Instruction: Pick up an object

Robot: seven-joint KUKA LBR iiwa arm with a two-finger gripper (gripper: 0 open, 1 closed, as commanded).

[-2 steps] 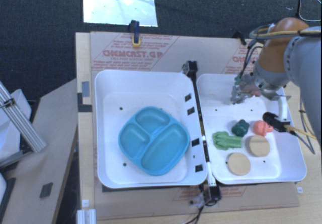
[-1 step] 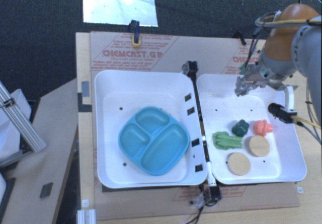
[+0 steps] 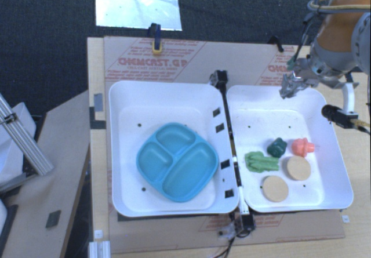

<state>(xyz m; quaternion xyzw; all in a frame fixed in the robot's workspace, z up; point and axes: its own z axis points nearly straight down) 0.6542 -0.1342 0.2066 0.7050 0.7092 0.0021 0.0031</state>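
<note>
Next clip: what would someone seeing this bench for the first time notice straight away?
Probably the blue divided plate, lying alone in the left bin. Next, the cluster of small things in the right bin's near half: a green toy, a dark green piece, a pink piece and two tan discs. The gripper hangs over that bin's far right corner.

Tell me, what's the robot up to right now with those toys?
Tool above right bin's far edge, holding nothing. Toys untouched: green piece, dark green piece, pink piece, two tan discs. Path clear.
</note>
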